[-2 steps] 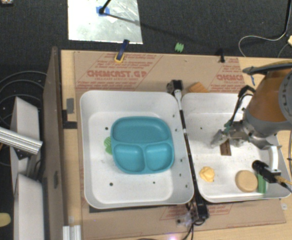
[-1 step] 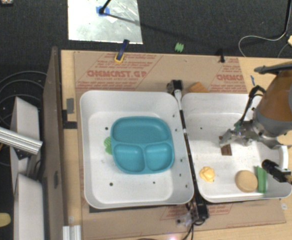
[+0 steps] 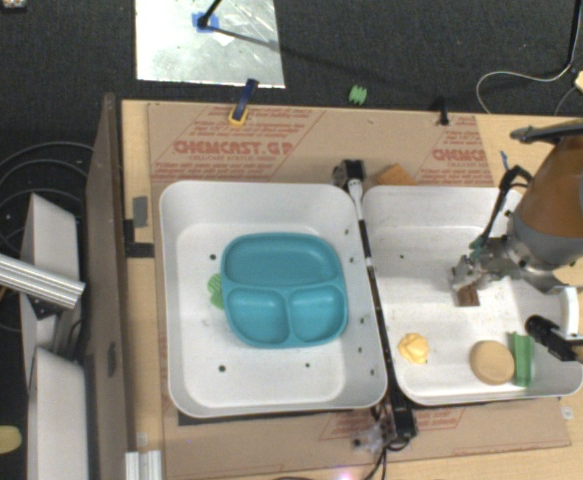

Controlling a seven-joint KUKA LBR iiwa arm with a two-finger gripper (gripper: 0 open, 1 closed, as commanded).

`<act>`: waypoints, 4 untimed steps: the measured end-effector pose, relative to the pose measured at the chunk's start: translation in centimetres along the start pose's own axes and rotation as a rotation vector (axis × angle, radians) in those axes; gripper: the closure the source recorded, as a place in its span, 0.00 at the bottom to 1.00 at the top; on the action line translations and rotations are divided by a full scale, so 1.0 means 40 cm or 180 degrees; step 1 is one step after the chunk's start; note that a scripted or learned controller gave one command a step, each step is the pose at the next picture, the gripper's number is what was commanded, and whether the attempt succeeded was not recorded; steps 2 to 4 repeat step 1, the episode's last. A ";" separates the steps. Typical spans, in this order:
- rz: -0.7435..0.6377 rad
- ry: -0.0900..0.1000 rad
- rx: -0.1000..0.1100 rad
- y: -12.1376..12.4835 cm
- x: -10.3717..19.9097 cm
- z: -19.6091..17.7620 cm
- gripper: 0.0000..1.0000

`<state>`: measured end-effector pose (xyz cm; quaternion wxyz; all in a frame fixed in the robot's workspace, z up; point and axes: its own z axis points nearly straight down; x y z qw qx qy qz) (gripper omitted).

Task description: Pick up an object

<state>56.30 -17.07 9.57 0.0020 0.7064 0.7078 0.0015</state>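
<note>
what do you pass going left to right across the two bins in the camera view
green piece poking out by the tray → blue divided tray → small yellow object → hand → tan round object → green strip

Teal is being shown by the moulded three-compartment plastic tray [image 3: 285, 288], white by both shallow plastic bins [image 3: 186, 268], yellow by a small lumpy piece [image 3: 414, 348], tan by a round disc [image 3: 491, 362], green by a narrow strip [image 3: 522, 359].

"CHEMCAST GP" in red on the brown sheet [image 3: 271, 138] under the bins, repeated at right, partly readable
</note>
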 end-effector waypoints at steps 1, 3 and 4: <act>-0.0031 0.0007 -0.0011 0.078 0.178 -0.156 1.00; -0.0031 0.0007 -0.0011 0.078 0.178 -0.156 1.00; -0.0031 0.0007 -0.0011 0.078 0.178 -0.156 1.00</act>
